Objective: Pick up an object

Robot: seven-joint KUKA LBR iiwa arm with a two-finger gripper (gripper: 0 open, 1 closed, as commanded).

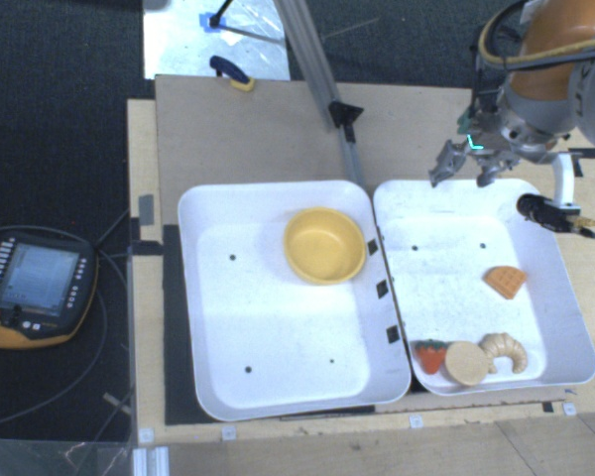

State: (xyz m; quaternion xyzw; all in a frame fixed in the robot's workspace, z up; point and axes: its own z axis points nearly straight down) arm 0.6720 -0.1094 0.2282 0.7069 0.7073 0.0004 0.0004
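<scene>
My gripper (465,173) hangs above the far edge of the right bin (456,236), its two fingers spread open with nothing between them. In that bin, an orange waffle-like piece (505,282) lies near the right side. Along the near edge sit a red strawberry-like toy (431,355), a round tan disc (467,363) and a pale croissant (506,350). A yellow bowl (324,245) stands upright in the far right part of the left bin (238,365). All the items are well apart from the gripper.
A slanted metal pole (312,53) runs over the bench behind the bins. A teach pendant (30,286) lies on the floor at the left. A blue and yellow clamp (230,71) sits at the bench's far edge.
</scene>
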